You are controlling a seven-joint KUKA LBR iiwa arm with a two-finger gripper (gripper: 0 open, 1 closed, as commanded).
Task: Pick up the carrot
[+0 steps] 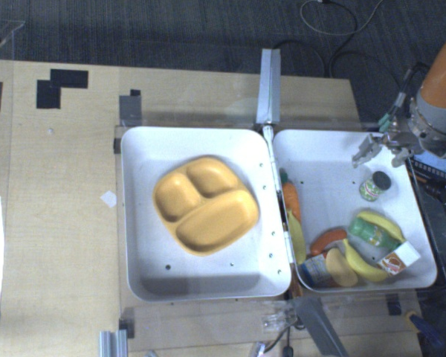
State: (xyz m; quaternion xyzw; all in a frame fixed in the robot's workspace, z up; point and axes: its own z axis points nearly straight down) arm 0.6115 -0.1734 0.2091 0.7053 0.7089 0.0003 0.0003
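Bananas [368, 262] lie nearest; arm reaches from right, pincer [379, 149] spread open, holding nothing, well apart from carrot [291, 200].

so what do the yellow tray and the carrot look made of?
Tray: likely moulded plastic, smooth with a soft sheen, rounded compartments. Carrot: probably plastic toy food, uniform orange with a green tip; too small to be sure.
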